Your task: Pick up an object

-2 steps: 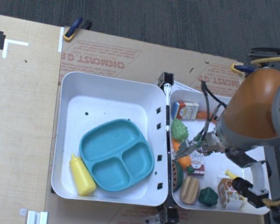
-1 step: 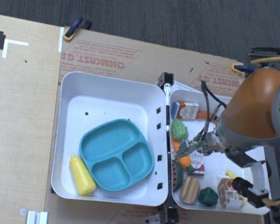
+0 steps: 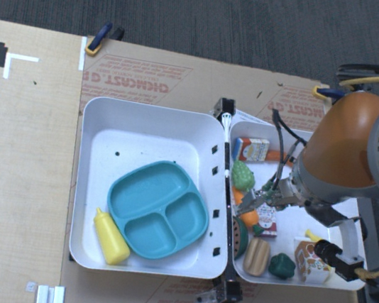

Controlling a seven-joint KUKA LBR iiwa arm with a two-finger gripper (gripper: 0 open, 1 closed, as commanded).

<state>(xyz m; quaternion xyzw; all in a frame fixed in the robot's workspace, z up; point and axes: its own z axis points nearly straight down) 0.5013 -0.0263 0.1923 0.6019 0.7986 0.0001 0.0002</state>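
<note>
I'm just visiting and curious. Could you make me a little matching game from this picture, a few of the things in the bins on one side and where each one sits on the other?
Things:
1. blue divided plate
2. yellow bottle
3. dark green toy
4. gripper

Places:
A. left bin, near corner beside the plate
B. over the right bin, above the toy food
C. middle of the left bin
D. right bin, near edge

Pairs: 1-C, 2-A, 3-D, 4-B

Both bins were plain white. The divided plate was teal, and the bottle beside it yellow. Just beside the gripper lay a bumpy light-green toy and an orange piece. Farther from it sat a tan bread roll and a dark green lump.
</note>
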